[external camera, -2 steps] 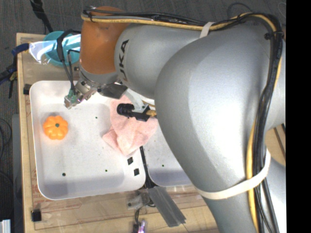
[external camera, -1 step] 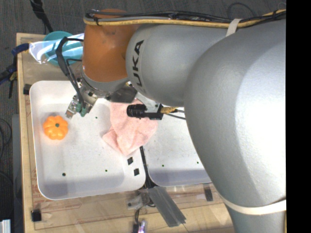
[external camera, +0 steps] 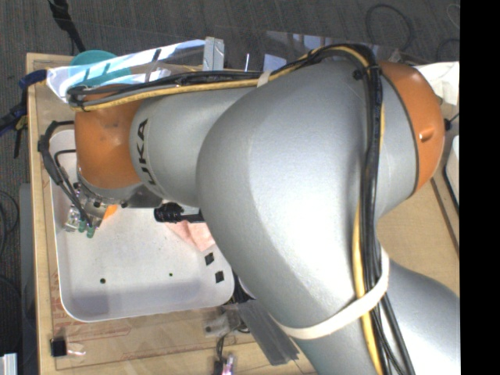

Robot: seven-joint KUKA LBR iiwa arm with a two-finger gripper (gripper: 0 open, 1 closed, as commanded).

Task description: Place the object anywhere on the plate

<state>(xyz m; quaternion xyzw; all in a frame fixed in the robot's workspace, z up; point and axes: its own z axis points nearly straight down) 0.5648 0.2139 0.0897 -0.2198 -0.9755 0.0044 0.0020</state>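
On the wooden bench [external camera: 141, 342], your grey arm [external camera: 297, 178] covers most of the left white bin [external camera: 133, 287], so you cannot tell the gripper's state, where the object lies or whether any plate has it; judge the task unconfirmed.

1. The setting was a robotics laboratory or test cell.
2. A grey industrial arm [external camera: 297, 201] with an orange band [external camera: 105, 147] and external cabling [external camera: 373, 131] reached over a light wooden bench [external camera: 141, 342].
3. A shallow white bin [external camera: 133, 287] sat on the bench.
4. Dark carpet [external camera: 156, 6] covered the floor, with black cables [external camera: 58, 10] lying across it.
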